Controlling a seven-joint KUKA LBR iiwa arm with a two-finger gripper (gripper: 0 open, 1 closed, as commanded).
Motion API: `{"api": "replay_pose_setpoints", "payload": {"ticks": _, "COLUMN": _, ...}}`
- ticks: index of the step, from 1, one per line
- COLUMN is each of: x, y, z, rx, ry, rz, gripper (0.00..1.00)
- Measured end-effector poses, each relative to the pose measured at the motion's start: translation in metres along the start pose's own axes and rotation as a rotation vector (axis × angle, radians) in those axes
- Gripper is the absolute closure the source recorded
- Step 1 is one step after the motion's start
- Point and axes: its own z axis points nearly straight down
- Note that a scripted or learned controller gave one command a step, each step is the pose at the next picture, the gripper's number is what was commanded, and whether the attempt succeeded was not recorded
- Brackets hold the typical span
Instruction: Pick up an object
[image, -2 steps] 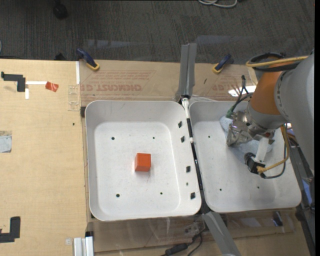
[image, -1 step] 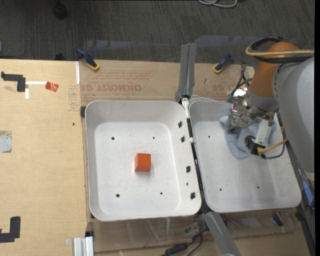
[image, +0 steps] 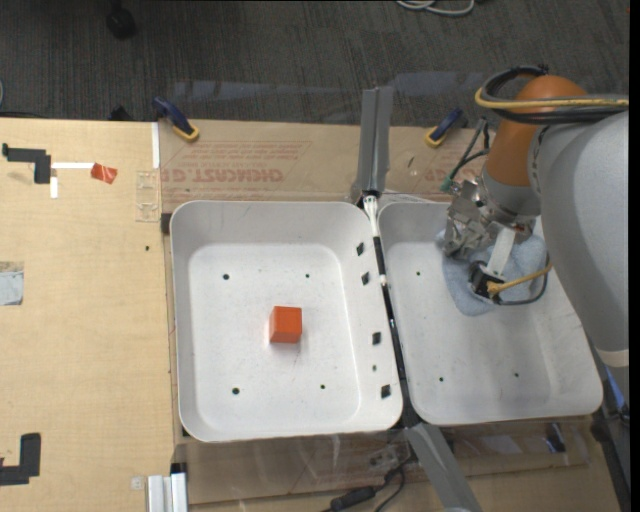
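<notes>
Two shallow white bins side by side on a bench, seen from above at a slant. In the left bin (image: 200, 300), a small orange-red cube (image: 286, 324) resting alone on the floor, a little below centre and well apart from every wall. Over the far edge of the right bin (image: 520, 390), a grey arm (image: 600, 220) with an orange band, its gripper (image: 470, 245) lowered near a pale blue patch (image: 480, 295) on the floor; grip state impossible to tell.
</notes>
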Motion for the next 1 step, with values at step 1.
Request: {"api": "replay_pose_setpoints", "payload": {"ticks": 1, "x": -0.0004, "y": 0.0001, "z": -0.0097, "rx": 0.0, "ry": -0.003, "rz": -0.002, "gripper": 1.0}}
